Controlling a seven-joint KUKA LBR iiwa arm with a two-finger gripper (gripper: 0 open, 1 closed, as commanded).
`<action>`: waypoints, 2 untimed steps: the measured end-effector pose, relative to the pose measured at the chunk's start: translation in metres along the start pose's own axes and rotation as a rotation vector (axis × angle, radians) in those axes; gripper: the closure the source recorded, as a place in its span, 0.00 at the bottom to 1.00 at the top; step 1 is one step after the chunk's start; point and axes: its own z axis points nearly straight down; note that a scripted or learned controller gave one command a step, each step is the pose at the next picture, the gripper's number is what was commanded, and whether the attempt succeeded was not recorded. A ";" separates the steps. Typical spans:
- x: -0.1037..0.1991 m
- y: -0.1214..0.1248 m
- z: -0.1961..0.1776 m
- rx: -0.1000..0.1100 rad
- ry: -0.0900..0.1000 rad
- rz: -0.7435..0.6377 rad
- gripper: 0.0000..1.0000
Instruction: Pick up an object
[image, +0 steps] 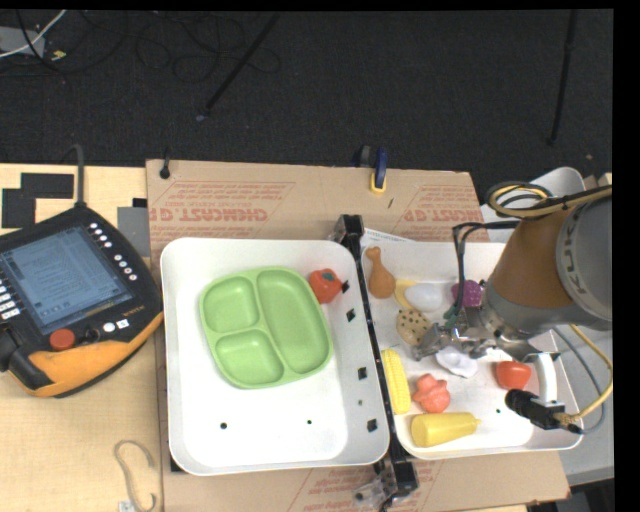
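My gripper (452, 342) is down low in the right bin (482, 402), near its middle. It sits just above a small white object (463, 363) and right beside a speckled brown cookie (410, 325). Around it lie a purple toy (467, 294), a pale egg-like piece (427, 296), a brown drumstick (379, 273), a yellow corn cob (396, 380), a pink toy (432, 392), a yellow wedge (443, 428) and a red piece (513, 375). Nothing is visibly lifted off the bin floor.
The left bin (190, 420) holds a green divided plate (265, 325) with a red tomato-like toy (325, 285) at its upper right corner. A black divider (366, 340) separates the bins. A tablet pendant (70, 290) lies on the bench at far left.
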 end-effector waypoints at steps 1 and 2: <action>-0.003 0.002 -0.015 -0.007 -0.002 0.006 1.00; 0.002 -0.001 -0.075 -0.006 -0.001 0.002 1.00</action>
